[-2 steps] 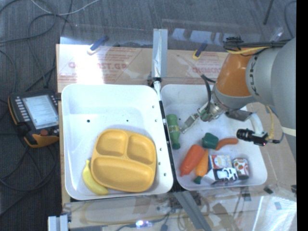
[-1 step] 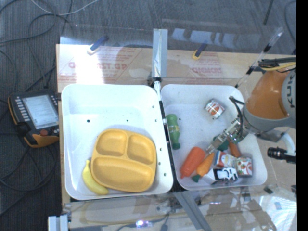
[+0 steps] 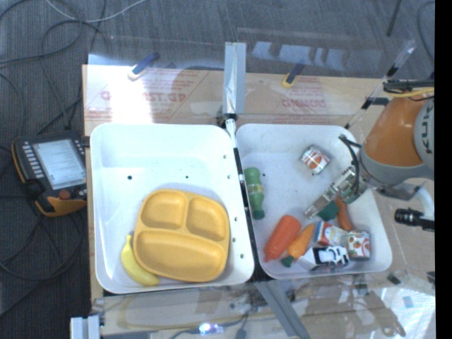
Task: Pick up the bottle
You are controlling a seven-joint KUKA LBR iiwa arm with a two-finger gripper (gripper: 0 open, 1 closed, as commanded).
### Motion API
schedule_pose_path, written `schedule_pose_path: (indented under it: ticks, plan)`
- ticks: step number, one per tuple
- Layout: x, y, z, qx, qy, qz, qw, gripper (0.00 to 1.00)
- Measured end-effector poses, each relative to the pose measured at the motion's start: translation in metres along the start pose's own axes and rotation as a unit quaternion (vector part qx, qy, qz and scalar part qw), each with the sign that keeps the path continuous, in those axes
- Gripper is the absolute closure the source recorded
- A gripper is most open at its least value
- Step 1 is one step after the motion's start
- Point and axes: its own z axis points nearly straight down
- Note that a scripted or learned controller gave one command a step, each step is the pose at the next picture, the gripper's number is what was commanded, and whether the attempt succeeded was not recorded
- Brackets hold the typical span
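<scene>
Currently I see the end effector (image 3: pixel 330 202) low in the right bin (image 3: pixel 282 143) (grip state unclear), bottle (image 3: pixel 254 193) untouched by the divider.

Arm (image 3: pixel 402 162): grey, rounded housing
Band (image 3: pixel 397 136): broad orange, above the wrist
Gripper (image 3: pixel 332 198): slim metallic fingers with green touches

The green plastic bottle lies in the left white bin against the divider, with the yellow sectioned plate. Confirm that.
Wrong bin. The camera view shows the green plastic bottle in the right white bin, against the divider; the yellow sectioned plate is in the left white bin.
</scene>
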Motion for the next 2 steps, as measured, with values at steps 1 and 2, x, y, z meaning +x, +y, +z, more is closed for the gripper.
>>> schedule_pose_path:
  ticks: [1,2]
  plan:
    - [-0.022,0.044,0.001,0.008,0.003,0.003,1.0000,0.00]
    - [0.024,-0.004,-0.001,0.001,-0.003,0.001,1.0000,0.00]
